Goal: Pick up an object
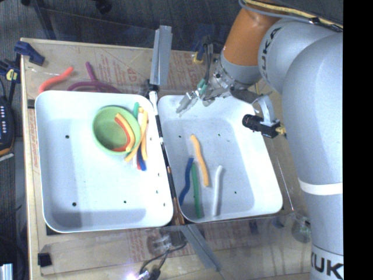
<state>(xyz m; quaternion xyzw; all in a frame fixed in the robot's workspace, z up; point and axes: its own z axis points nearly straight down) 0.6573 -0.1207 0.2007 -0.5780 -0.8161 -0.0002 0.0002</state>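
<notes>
**Gripper hanging over right bin's far edge, nothing held**

The gripper (187,102) is hovering w/ fingers apart and nothing between them, above the far-left corner of the right bin (265,156). Below and nearer the camera, four strips are lying: orange strip (200,158), blue strip (187,181), green strip (197,194), white strip (217,188). Orange looks the best target: nearest, fairly clear of its neighbours. Gripper probably needs to be straddling it across its width, centred, before closing. Left bin (58,174) is holding a green bowl (112,132) w/ more strips.
</notes>
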